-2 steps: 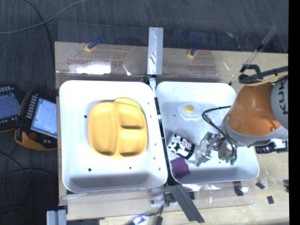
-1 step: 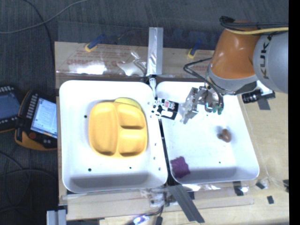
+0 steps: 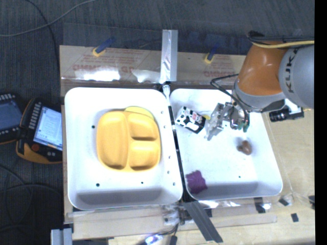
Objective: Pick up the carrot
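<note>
While the gripper [image 3: 218,122] hangs over the right bin [image 3: 265,188] — grip state unclear — find the carrot there before descending.

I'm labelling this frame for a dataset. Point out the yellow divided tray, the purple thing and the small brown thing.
yellow divided tray [image 3: 129,139], camera view, on the ridge between its compartments.
purple thing [image 3: 195,180], camera view, on its middle.
small brown thing [image 3: 246,146], camera view, on its middle.

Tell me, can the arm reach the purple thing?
Probably yes. The purple thing lies uncovered in the right bin's front left corner, and the gripper hangs over that same bin. The bin walls close beside it could make it awkward.
</note>
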`<action>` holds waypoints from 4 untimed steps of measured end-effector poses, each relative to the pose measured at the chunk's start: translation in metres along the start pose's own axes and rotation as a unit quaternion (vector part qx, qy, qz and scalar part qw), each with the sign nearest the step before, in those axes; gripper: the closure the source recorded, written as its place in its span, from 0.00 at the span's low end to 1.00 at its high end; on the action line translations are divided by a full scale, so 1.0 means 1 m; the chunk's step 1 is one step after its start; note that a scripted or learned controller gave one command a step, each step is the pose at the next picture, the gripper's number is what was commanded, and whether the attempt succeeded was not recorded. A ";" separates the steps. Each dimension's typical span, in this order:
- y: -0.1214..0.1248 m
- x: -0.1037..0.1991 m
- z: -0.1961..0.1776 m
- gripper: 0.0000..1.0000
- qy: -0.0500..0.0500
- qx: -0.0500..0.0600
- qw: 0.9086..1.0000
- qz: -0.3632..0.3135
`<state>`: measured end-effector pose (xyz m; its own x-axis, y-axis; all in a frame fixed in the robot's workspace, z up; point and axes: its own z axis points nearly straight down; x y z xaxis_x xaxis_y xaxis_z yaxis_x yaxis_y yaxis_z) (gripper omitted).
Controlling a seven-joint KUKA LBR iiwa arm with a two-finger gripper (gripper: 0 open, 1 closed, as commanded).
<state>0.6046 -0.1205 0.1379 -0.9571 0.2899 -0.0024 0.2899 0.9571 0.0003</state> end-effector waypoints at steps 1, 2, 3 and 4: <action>-0.034 0.019 0.001 1.00 0.001 0.000 0.996 -0.086; -0.051 -0.015 0.027 1.00 0.000 0.000 0.995 -0.103; -0.051 -0.016 0.027 0.00 0.000 0.000 0.995 -0.103; -0.084 0.060 0.046 0.00 -0.007 0.001 0.977 -0.212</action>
<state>0.5226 -0.1838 0.0912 -0.9911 -0.1323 -0.0146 -0.1323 0.9912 -0.0056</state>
